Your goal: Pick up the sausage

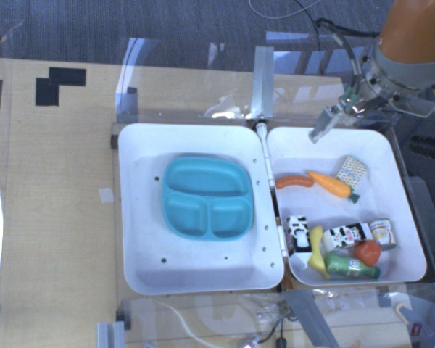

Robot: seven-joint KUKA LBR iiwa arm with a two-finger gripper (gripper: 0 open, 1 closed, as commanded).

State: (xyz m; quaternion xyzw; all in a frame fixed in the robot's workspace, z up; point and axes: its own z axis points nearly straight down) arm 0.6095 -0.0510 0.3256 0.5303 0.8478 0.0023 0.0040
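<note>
Sausage: a reddish-orange sausage (294,182) lies flat on the floor of the right bin (399,167), close to that bin's left wall, its length running left to right.

Jaws: the gripper (323,127) hangs above the back edge of the right bin, on the end of the grey arm (413,27) with its orange band, which comes in from the upper right. Whether the jaws are released or clenched cannot be told from here. Nothing is seen between them.

Sausage to jaws: the sausage lies nearer the viewer than the jaws and a little to their left, apart from them, not touching.

Right bin, other contents: an orange carrot (330,184) lies just beside the sausage's right end, slanting toward the front right. A small checked packet (351,171) sits near the carrot, tilted. Along the front of the bin are a black-and-white carton (297,234), a yellow banana (317,251), a second cow-patterned carton (346,235), a green bottle (351,267) lying on its side, a red tomato-like piece (368,252) and a small can (382,233), all crowded close together.

Left bin: the left bin (141,194) holds a blue divided plate (206,207) with three compartments, lying near its middle.

Desk: both bins rest side by side on a pale wooden desk (51,194).
</note>
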